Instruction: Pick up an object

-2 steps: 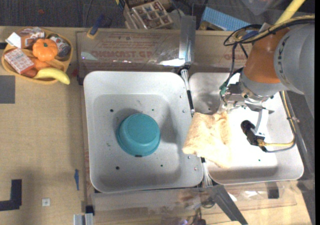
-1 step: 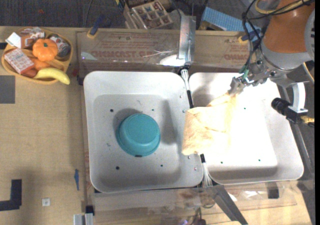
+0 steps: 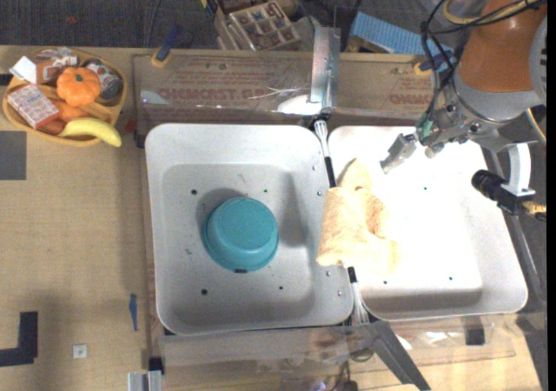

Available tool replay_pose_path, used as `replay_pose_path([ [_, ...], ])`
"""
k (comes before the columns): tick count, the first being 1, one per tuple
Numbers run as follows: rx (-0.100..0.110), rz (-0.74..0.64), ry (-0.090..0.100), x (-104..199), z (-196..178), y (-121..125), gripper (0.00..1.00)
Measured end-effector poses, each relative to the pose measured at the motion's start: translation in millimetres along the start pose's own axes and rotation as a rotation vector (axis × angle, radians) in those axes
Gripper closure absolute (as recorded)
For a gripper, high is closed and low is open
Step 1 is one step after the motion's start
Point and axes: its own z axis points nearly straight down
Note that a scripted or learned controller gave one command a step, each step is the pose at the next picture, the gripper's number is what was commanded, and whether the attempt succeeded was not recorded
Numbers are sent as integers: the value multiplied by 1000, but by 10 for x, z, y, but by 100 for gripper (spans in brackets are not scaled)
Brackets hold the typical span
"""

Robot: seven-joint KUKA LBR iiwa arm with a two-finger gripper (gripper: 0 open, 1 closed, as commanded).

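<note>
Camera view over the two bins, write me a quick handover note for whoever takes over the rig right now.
Gripper: over the far part of the right bin, nothing between its fingers.
Things: a teal bowl lies upside down in the middle of the left bin. A crumpled tan cloth is draped over the divider between the bins, mostly on the right bin's side, a little way from the gripper.
Done: no object picked up yet.
Left: choose a target, probably the cloth as the nearer one, descend, close on it and lift.
Off the job: a plate of toy food sits on the bench to the far left.
</note>
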Motion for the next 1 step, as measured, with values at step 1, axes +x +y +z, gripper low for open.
replay_pose_path([
  [1, 1, 43, 1, 18, 1032, -145, 0],
])
